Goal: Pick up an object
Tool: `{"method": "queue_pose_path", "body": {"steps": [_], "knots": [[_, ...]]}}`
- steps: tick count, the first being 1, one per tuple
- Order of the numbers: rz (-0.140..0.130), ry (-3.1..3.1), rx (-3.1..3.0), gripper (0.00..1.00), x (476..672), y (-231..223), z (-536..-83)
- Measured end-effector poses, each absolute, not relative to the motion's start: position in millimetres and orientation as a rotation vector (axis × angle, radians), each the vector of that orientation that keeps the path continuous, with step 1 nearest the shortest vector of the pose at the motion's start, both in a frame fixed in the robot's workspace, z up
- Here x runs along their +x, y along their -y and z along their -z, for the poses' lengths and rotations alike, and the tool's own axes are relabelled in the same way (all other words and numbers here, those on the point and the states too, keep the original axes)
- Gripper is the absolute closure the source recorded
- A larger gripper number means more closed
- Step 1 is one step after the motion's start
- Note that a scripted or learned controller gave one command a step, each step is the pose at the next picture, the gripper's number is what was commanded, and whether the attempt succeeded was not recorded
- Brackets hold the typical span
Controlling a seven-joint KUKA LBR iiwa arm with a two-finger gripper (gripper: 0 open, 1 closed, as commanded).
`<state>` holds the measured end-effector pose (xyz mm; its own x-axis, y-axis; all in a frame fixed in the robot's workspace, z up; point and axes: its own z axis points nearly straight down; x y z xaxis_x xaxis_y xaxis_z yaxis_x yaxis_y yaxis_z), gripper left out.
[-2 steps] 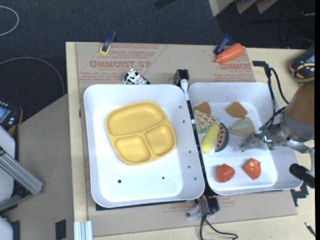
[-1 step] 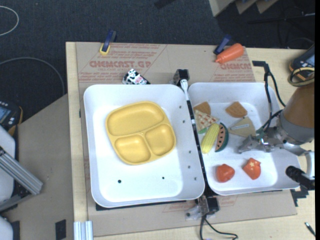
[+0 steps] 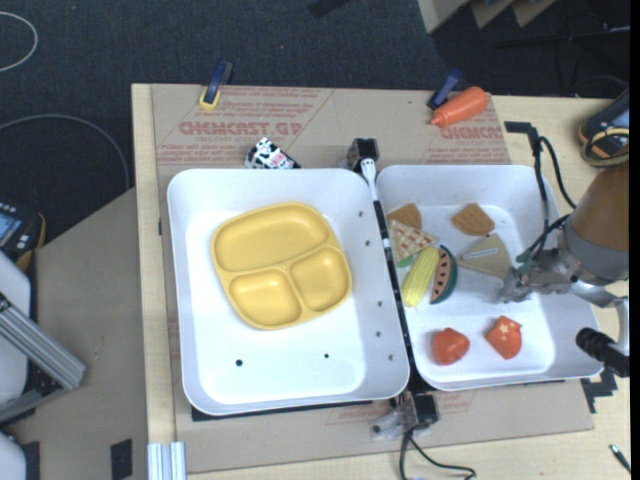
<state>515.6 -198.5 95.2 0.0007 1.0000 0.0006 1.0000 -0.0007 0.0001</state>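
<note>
The right bin [image 3: 480,176] holds several toy foods: a corn cob [image 3: 419,274], a watermelon slice [image 3: 443,277], a waffle-like wedge [image 3: 408,239], two brown bread pieces [image 3: 472,219], a tan wedge [image 3: 486,259] and two red pieces [image 3: 451,345] [image 3: 504,336]. My gripper [image 3: 516,283] is down in this bin at its right side, right next to the tan wedge and above the right-hand red piece. Nothing is visible between its fingers.
The left bin [image 3: 190,268] carries a yellow three-compartment plate [image 3: 280,264]. On the cardboard behind the bins lie an orange carrot-like toy [image 3: 461,107], a black-and-white toy [image 3: 270,155] and a yellow-blue clamp [image 3: 213,87]. The arm [image 3: 605,228] comes in over the right bin's edge.
</note>
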Motion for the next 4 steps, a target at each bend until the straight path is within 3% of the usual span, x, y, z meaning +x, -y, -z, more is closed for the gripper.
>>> {"method": "queue_pose_path", "body": {"steps": [2,3,4], "knots": [[0.004,2.227,-2.227,1.00,519.8,212.0,-196.6],[0.003,2.227,-2.224,1.00,520.9,212.2,-226.8],[0.005,2.231,-2.217,1.00,538.6,166.9,-233.8]]}}
